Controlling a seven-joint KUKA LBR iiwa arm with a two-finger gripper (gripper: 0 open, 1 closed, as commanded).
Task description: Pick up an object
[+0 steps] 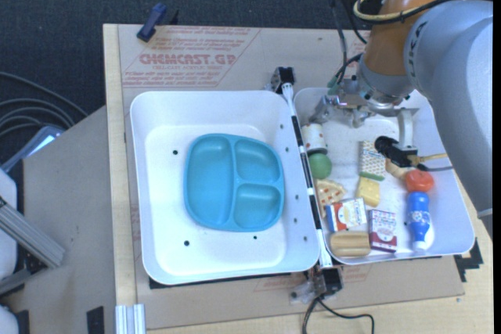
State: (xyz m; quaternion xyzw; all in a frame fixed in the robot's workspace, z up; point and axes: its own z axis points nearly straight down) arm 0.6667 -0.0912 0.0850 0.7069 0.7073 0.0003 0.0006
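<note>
Left side of the desk (196,59): a blue clip (153,21) sits at the back edge, beside the red print on the board. Left bin (156,168) holds one blue divided plate (233,182), flat and roughly centred. A black clamp (283,77) sits at the back end of the seam where the two bins meet. All the pickable stuff is in the right bin (344,138), none of it lifted. Along its left wall: a small white bottle (315,138) lying down, a green ball (319,165) touching its near end, then a tan cracker (329,192). Front-left corner: a red-and-white box (350,215) with a bun (350,244) just in front of it. Mid-bin: a checkered packet (373,160), a yellow block (369,190) just below it, and a red carton (383,229) beside the bun. Right side: a blue-and-white bottle (419,217) with an orange cap, lying lengthwise. The gripper (350,104) is low over the bin's back-left corner, just beside the white bottle's far end, with nothing visibly in it. Can't tell from this angle whether it's spread or closed. The arm (438,35) comes in from the right and covers the bin's back-right corner.
</note>
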